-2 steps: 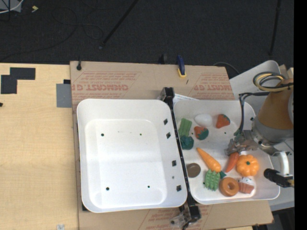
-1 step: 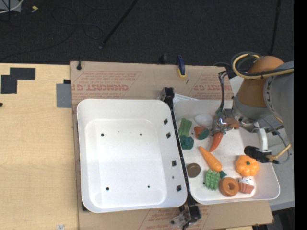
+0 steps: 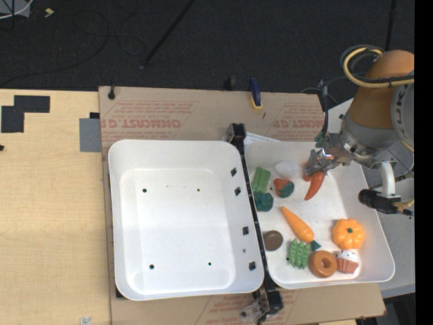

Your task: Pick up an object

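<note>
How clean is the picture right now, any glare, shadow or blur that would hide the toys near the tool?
Camera view: lighting is even and soft, the left bin bright white without washing out; a pale object by the right bin's upper wall nearly blends into the white; the tool looks slightly soft, with the red chili hanging from it; the floor above the bench is dark and low in detail.

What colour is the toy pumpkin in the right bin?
Orange with a green stem; the pumpkin shows in the camera view.
</note>
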